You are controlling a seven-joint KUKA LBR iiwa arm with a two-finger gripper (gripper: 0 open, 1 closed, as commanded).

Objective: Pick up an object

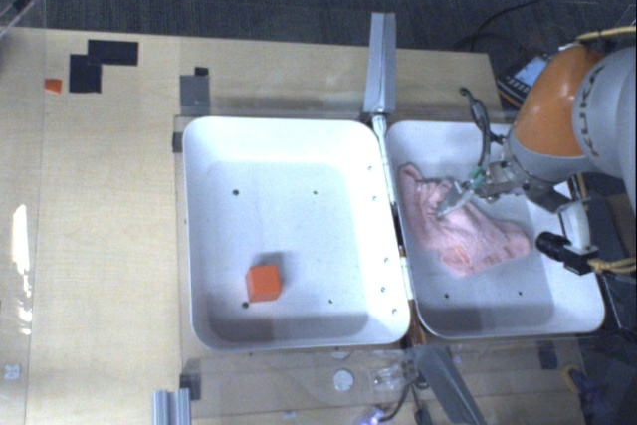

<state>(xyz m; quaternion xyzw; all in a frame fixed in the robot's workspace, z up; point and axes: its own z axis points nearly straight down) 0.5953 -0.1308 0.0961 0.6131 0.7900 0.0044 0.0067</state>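
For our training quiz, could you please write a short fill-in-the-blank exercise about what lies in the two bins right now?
1. The small orange block lies in the ____ white bin of the camera view.
2. The crumpled cloth in the right white bin is ____ in colour.
3. The gripper is above the ____.

Missing words: left; pink; cloth

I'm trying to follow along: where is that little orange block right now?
The orange block lies alone in the left bin, near its lower-left corner, far from the pink cloth in the right bin.
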